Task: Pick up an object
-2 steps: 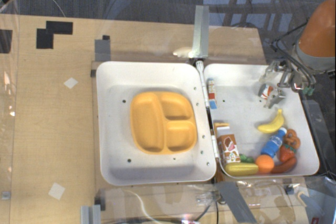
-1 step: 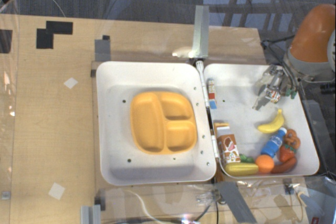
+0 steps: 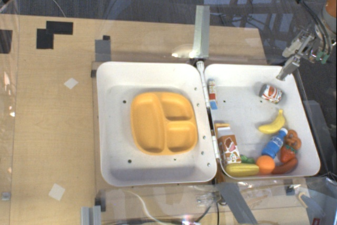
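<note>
1. Camera view: my tool (image 3: pixel 288 68) hangs over the far right corner of the right bin (image 3: pixel 238 81), slanting down toward the bin floor. I cannot tell how it is set, and I see nothing between its tips.
2. Camera view: the nearest thing is the small red-and-white can (image 3: pixel 271 93), lying on its side just inward of my tool, toward the bin's middle and the near edge. Its long axis runs roughly across the bin.
3. Camera view: the banana (image 3: pixel 274 124) lies further toward the near edge, so I judge the can the likelier target.
</note>
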Robot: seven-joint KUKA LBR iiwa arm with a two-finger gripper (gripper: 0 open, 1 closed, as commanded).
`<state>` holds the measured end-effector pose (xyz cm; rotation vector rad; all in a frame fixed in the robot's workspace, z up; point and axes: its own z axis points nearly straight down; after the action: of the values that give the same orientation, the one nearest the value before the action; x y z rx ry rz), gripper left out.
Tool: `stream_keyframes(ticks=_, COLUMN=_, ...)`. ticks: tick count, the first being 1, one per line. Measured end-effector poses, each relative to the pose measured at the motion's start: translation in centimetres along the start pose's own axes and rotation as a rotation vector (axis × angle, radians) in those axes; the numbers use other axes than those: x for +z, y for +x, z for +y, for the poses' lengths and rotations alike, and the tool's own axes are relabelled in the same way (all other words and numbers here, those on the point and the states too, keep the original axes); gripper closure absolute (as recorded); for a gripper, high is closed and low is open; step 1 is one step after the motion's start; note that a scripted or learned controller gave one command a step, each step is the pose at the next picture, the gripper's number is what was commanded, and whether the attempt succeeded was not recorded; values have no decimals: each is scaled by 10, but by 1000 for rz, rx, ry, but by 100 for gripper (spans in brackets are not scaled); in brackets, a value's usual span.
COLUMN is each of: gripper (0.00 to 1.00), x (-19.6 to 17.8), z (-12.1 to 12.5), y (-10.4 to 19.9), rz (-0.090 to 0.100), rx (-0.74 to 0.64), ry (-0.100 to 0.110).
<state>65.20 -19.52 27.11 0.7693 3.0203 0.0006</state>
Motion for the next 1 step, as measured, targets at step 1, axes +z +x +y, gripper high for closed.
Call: stream_keyframes(ticks=1, gripper=0, x=-20, z=-25, y=23, rz=13, rx=-151, ry=3)
